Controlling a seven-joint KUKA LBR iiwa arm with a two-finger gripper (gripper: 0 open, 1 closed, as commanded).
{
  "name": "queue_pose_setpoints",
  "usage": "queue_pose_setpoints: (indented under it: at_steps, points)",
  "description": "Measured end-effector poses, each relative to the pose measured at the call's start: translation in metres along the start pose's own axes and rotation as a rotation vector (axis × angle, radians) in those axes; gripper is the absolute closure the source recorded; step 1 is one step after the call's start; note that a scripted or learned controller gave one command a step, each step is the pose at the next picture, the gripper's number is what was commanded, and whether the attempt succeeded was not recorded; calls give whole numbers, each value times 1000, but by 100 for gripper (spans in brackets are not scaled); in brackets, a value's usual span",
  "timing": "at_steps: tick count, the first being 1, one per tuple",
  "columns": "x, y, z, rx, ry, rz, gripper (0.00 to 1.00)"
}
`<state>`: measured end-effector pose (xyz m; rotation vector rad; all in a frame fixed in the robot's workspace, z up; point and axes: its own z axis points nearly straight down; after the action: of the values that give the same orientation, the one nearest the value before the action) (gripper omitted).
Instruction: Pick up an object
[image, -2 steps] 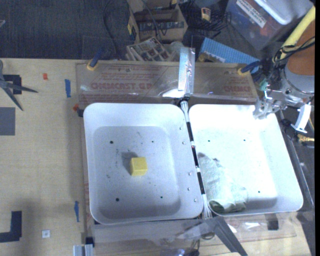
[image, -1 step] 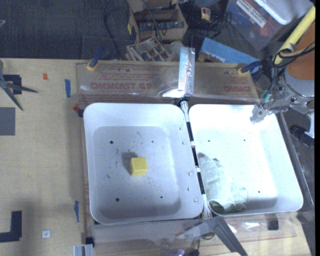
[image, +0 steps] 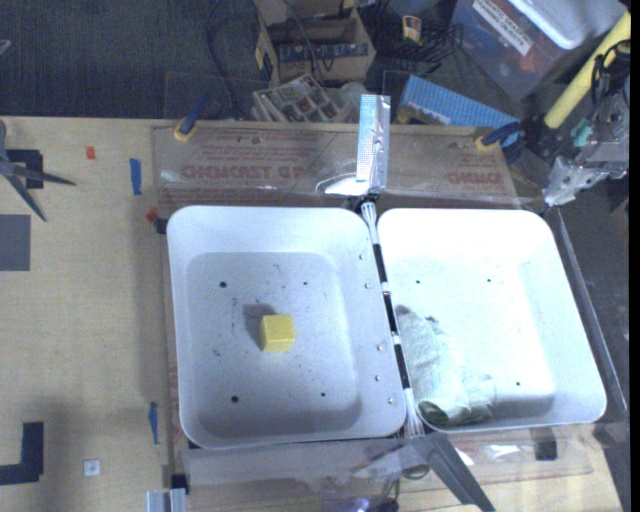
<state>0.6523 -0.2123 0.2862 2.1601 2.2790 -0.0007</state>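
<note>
Block (image: 278, 332): a small yellow cube lying on the floor of the left bin (image: 190, 300), slightly left of the floor's centre. It stands free, well apart from all four walls. A dark shadow falls on the floor just to its upper left. Small dark specks and several dark holes dot the floor around it.

Cloth (image: 440, 370): a grey-white roll lying in the right bin (image: 560, 300). It runs along that bin's left wall, from about mid-length down to the near corner. Its open end faces the near wall. The remainder of this bin's floor shows a few small dark holes.

Bins: both are white and shallow, and they sit side by side with their inner rims touching along the centre line.

Gripper (image: 582, 178): a metallic assembly at the upper right, beyond the far right corner of the right bin. It is well apart from the block and from the cloth. It holds nothing visible. The jaw state cannot be determined; the assembly is small and cluttered here.

Bench (image: 80, 330): a light wooden surface. A clear sheet (image: 250, 165) with red lettering lies behind the bins. A narrow metal strip (image: 373, 140) stands upright at the far end of the centre line.
</note>
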Motion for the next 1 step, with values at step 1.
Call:
queue_pose_setpoints:
  at_steps: [1]
  points:
    - [-9,8,90,2,2,-241,100]
